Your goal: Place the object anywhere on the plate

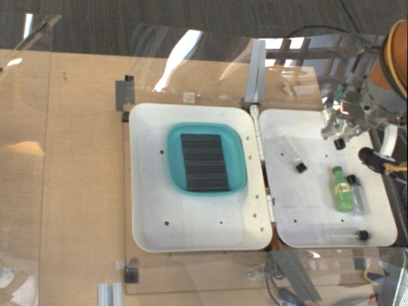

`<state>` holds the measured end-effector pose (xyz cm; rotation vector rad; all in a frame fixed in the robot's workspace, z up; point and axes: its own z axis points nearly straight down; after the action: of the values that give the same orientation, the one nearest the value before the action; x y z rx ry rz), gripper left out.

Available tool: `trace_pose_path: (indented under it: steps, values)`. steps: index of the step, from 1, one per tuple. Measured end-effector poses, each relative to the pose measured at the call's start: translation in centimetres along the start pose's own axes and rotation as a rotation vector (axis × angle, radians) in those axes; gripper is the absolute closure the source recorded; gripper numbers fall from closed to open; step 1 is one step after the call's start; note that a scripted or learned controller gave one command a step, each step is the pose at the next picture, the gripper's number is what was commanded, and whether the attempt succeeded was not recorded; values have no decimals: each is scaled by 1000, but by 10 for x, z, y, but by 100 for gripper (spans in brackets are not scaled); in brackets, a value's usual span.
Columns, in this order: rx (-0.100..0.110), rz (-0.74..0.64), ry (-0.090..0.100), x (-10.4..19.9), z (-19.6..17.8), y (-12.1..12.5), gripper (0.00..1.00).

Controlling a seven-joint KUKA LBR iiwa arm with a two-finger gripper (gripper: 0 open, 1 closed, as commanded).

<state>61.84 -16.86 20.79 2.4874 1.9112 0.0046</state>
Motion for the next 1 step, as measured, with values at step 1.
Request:
trace_pose_path:
  steps: [1]
  values:
    - [2,-139,2,51,32,-53,100]
